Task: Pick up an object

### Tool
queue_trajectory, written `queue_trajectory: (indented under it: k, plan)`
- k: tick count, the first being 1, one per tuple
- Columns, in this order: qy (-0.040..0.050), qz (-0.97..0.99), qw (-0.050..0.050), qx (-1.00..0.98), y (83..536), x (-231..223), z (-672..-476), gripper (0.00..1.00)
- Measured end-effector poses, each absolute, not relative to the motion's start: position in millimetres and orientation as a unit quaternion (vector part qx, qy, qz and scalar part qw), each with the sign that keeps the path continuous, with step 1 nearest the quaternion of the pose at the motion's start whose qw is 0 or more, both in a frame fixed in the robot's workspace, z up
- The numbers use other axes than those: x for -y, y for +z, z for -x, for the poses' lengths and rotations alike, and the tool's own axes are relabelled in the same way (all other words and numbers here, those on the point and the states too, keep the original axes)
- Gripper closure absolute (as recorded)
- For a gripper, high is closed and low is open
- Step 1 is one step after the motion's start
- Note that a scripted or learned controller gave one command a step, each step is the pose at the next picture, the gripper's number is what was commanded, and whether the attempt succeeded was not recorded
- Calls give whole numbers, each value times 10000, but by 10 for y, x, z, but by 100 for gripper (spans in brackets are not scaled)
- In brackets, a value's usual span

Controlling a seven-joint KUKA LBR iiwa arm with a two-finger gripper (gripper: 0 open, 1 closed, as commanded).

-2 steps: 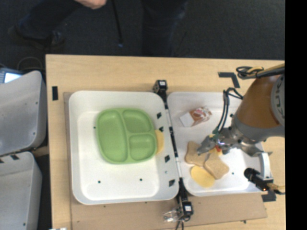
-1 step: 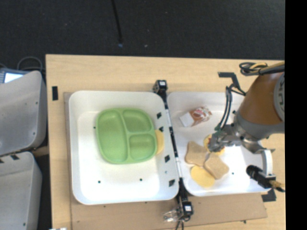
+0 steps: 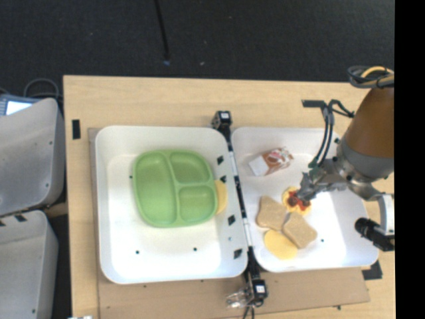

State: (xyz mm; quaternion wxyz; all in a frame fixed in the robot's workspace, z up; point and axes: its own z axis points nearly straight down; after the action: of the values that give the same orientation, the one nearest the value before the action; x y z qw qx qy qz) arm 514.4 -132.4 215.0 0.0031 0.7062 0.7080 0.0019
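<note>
**Right now: gripper down on the small red-and-yellow item, R bin**

Arm [image 3: 368, 135] comes in from the right w/ its orange band over the R bin [image 3: 345, 254]. Gripper [image 3: 304, 197] sits low, at the small red-and-yellow item [image 3: 296, 201] near the bin's middle. Can't tell whether the tool is spread or pressed together, or if it's pinching anything; the tip overlaps the item and detail is too small.

Other stuff in the R bin: two tan bread-slice shapes, one [image 3: 271, 213] just left of the gripper, the other [image 3: 300, 230] below-right of it, the two touching at a corner. A pale yellow disc [image 3: 279, 245] lies partly under the lower slice. A small white-and-reddish packet [image 3: 271, 160] sits toward the far side, apart from the rest.

L bin [image 3: 119, 251] holds a green divided tray [image 3: 175, 188], three compartments, lying flat. A yellow bit [image 3: 222, 195] pokes out at the tray's right edge, touching it, close to the divider betw. bins.
</note>
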Motion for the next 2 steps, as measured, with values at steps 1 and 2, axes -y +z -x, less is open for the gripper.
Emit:
queue_trajectory:
  k: [1,2]
  plan:
    - [21,-7060,39,-7082,2774,1332,-5100,100]
    - [6,-7060,14,-7083,2771,1339,-5111,100]
